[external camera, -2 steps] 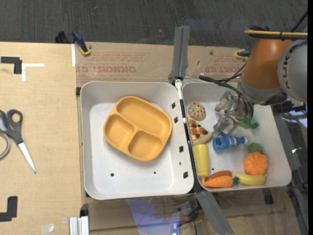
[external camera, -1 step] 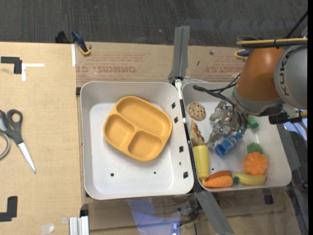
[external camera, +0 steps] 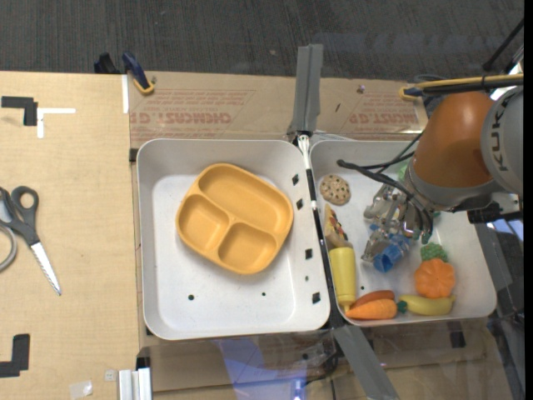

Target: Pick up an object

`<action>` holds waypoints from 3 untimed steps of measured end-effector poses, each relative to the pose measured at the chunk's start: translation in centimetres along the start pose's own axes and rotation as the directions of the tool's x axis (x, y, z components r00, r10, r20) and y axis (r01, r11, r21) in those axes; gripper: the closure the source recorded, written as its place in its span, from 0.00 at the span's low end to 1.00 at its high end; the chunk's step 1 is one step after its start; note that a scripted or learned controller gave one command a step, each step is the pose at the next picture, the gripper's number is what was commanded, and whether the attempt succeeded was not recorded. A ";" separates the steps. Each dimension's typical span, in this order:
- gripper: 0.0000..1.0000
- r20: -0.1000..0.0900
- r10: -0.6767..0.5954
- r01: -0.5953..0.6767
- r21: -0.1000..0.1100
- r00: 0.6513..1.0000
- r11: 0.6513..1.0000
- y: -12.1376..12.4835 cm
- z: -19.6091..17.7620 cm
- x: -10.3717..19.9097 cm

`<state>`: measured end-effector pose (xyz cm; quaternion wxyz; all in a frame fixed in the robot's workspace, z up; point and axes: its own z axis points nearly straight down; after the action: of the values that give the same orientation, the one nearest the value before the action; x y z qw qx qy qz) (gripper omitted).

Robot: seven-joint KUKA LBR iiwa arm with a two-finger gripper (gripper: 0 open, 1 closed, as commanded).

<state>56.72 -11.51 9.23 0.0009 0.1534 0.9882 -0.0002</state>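
Right bin [external camera: 479, 248] holds the arm, then pincer [external camera: 390, 238] low mid-bin over a blue object [external camera: 386, 260], grip state not discernible; orange pumpkin toy [external camera: 435, 278] just beside; best descend plumb, avoiding neighbours.

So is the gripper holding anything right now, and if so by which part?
Cannot be told. The gripper is down in the right bin over a blue object, beside the orange toy pumpkin; no hold is visible.

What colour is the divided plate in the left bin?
Yellow-orange; the three-compartment plastic plate shows clearly in the camera view.
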 end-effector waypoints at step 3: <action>1.00 0.003 -0.257 0.257 0.000 0.966 0.966 -6.0 -2.4 2.5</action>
<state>52.53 -16.50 11.63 0.0025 0.0241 0.9997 -0.0004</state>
